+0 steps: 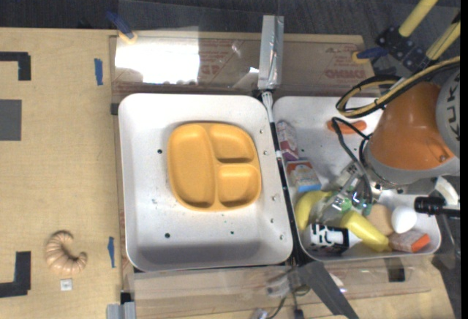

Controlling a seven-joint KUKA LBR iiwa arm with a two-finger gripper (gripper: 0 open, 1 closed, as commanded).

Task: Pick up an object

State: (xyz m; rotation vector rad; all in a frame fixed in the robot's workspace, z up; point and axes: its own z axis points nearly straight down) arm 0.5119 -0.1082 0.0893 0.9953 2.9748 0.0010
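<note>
Nearest the lens, the arm point(409, 131), grey with an orange band, is reaching in from three o'clock over the right bin point(322, 114). Its gripper point(349, 197) is hanging low among the clutter; whether its fingers are spread or pressed together cannot be told. Touching or just below it, a yellow banana point(365, 231) is lying, with a white egg point(403, 221) at three o'clock. At nine o'clock, the left bin point(139, 186) is holding a yellow divided plate point(213, 164). Farther toward eight o'clock, a tan curled toy point(66, 252) is resting on the bench point(58, 127).
</note>
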